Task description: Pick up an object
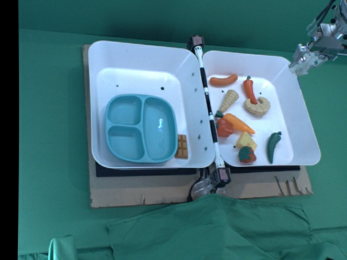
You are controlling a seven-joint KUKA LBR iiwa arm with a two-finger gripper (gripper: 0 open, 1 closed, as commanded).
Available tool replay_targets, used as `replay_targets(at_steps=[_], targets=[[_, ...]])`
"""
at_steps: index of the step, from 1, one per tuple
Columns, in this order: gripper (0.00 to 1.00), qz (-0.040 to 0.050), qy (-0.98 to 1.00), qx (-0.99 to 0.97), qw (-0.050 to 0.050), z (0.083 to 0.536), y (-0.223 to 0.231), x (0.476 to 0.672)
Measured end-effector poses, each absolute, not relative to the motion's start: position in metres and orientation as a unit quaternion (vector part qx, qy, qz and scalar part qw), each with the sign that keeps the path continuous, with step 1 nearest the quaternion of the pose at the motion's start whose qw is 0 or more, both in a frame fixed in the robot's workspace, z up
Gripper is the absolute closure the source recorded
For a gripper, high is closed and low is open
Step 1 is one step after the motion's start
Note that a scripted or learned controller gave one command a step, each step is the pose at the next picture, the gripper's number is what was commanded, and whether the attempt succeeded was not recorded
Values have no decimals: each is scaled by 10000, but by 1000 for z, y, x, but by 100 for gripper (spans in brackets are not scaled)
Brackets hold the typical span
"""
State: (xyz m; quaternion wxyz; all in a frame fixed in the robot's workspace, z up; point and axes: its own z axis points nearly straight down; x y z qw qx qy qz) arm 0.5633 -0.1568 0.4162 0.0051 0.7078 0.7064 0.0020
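Green cloth (217, 232) is draped at the near edge. Nothing is lifted yet: toy food, e.g. carrot (238, 123), is left in right bin (306, 140). Gripper (301, 60) is parked outside its far corner; jaw state cannot be told.

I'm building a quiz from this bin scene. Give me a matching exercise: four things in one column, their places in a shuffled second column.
1. divided plate
2. sausage
3. green pepper
4. gripper

A. right bin, near right corner
B. above the right bin's far right corner
C. left bin
D. right bin, far side

Pairs: 1-C, 2-D, 3-A, 4-B
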Motion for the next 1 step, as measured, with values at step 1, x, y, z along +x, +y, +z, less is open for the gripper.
replay_targets(at_steps=[1], targets=[[100,0,7032,7110,8,406,-190,466]])
